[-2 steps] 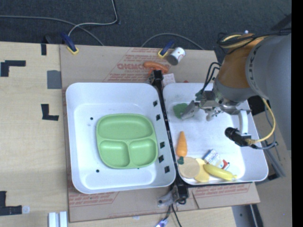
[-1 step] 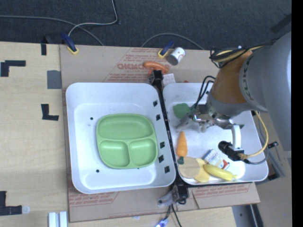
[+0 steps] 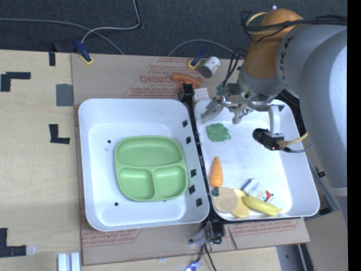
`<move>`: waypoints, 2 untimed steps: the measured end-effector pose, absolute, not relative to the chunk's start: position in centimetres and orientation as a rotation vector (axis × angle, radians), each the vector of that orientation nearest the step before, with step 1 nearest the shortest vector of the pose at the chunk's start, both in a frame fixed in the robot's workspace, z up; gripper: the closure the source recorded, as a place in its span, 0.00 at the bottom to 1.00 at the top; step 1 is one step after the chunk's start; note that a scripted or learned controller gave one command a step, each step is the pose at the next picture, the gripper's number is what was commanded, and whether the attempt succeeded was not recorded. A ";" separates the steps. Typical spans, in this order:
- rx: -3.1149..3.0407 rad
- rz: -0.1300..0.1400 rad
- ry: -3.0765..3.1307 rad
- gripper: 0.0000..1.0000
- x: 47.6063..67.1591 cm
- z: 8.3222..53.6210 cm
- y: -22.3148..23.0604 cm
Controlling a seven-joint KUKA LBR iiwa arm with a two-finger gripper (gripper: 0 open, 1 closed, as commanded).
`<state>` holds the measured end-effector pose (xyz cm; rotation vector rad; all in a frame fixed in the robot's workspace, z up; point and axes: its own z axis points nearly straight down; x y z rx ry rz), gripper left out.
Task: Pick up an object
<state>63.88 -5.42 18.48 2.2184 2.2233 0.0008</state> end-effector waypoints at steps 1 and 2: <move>2.219 0.000 2.221 0.00 64.2 8.6 -9.4; 2.216 -0.004 2.219 1.00 64.2 9.7 -9.6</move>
